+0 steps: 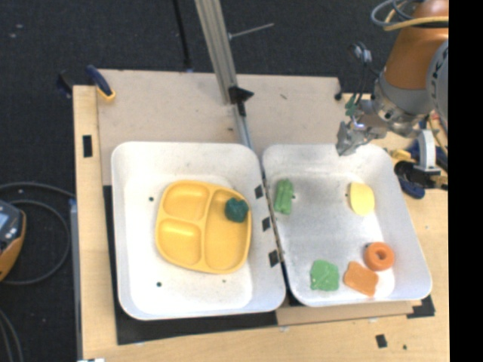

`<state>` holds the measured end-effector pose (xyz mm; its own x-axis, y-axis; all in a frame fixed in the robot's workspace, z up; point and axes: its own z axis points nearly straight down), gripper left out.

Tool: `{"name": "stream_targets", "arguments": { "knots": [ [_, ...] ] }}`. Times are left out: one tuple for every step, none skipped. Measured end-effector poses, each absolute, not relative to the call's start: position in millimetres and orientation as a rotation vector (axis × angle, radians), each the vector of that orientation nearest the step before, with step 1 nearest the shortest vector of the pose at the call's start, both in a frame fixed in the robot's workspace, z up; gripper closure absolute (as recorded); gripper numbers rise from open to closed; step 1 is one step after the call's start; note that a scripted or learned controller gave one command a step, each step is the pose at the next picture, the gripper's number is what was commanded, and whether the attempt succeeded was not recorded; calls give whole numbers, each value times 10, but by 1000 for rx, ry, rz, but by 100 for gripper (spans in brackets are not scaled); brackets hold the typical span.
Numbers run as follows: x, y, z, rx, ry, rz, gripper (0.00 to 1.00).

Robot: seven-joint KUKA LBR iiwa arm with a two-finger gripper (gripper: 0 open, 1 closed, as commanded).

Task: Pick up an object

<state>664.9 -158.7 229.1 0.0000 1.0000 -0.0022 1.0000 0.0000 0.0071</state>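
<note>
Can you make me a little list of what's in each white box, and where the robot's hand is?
left bin: yellow divided tray with a dark green piece in its upper right compartment
right bin: light green piece by the left wall, yellow piece, orange ring, orange block, green piece
gripper: above the right bin's far edge, nothing seen between its jaws
arm: reaching in from the right

light: bright, even | shadows: soft | glare: bins [136, 202] washed out | focus: slightly soft
</note>
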Motion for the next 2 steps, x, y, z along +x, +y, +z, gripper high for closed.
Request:
{"name": "stream_targets", "arguments": {
  "knots": [
    [6661, -1604, 2843, 2213, 2219, 6, 100],
    [6560, -1161, 2871, 2214, 2227, 2, 100]
  ]
}}
